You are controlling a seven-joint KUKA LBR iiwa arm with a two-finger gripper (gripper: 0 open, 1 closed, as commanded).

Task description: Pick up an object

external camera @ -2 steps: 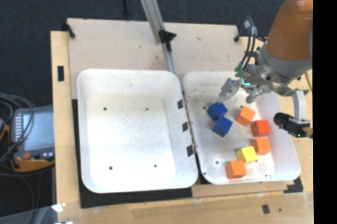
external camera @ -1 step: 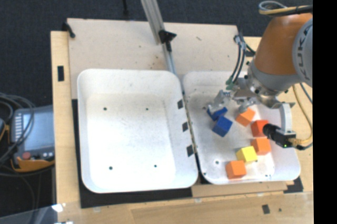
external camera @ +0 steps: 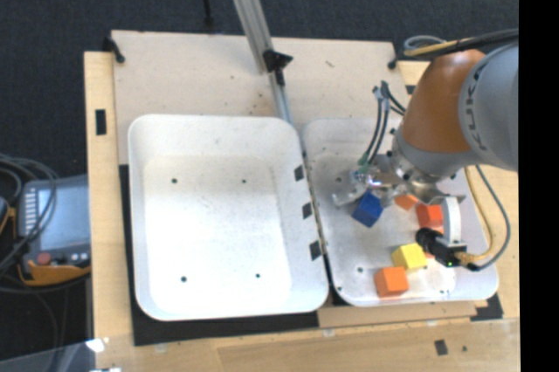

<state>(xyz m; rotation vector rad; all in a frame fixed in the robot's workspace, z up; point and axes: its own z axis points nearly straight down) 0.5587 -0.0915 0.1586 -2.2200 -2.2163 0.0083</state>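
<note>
Blue block (external camera: 368, 210) is sitting tilted in the right bin (external camera: 349, 154), left of centre, directly under the gripper (external camera: 370, 185). The block is touching the metal finger parts, but whether it is lying between them, and whether the jaws are apart or together, cannot be told. To the right, an orange block (external camera: 429, 215) is lying partly under the wrist. Nearer, a yellow block (external camera: 408, 256) and another orange block (external camera: 392, 281) are resting close together. Left bin (external camera: 218, 213) is sitting beside.
</note>
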